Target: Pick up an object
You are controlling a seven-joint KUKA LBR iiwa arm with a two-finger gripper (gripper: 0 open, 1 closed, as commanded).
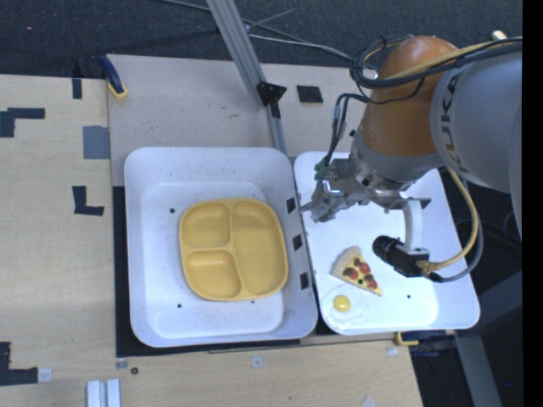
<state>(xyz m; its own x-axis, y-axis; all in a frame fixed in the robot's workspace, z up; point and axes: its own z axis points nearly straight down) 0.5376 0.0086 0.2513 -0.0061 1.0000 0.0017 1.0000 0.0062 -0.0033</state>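
Here, my arm (pixel 424 108) reaches in from the right over the right bin (pixel 450 312), wrist and orange band above its upper half. My gripper (pixel 327 197) hangs near the bin's upper left corner, beside the wall shared with the left bin (pixel 144 227); whether it is open or closed, I cannot tell. A pizza slice (pixel 356 271) lies lower in the right bin, a fried egg (pixel 346 305) just below it. A yellow tray (pixel 232 249) rests in the left bin on the tabletop (pixel 51 270).
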